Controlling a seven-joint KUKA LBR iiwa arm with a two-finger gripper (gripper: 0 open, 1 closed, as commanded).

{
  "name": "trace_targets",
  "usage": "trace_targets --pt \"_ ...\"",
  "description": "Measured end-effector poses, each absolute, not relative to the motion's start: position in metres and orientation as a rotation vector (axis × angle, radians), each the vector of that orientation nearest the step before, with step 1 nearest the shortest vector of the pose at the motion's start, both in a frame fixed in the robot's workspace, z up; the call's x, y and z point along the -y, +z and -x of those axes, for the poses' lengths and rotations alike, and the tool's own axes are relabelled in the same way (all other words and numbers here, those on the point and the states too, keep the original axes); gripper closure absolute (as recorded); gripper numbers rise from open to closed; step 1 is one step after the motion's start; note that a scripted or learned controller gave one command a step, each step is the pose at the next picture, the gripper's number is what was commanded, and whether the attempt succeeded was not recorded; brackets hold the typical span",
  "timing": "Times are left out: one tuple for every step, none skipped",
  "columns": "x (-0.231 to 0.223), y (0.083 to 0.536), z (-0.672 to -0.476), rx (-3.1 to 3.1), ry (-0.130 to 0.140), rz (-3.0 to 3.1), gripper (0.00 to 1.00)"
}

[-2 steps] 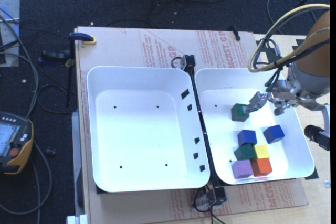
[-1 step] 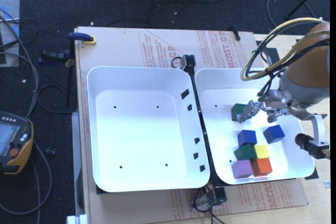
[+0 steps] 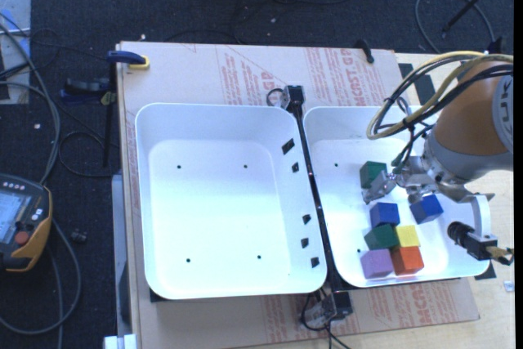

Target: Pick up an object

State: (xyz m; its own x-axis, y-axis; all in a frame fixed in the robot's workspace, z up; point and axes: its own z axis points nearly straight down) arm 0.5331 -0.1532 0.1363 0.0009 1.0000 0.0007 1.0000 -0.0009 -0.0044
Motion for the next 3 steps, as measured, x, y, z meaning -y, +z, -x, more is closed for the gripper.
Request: trace_targets --pt "0.153 0.149 -0.534 2.221 0.000 2.222 1.00" --pt "0.148 0.210 -0.538 2.225 -0.004 2.223 1.00" --pt "0.149 0.252 -0.536 2.224 -0.003 2.223 1.00"
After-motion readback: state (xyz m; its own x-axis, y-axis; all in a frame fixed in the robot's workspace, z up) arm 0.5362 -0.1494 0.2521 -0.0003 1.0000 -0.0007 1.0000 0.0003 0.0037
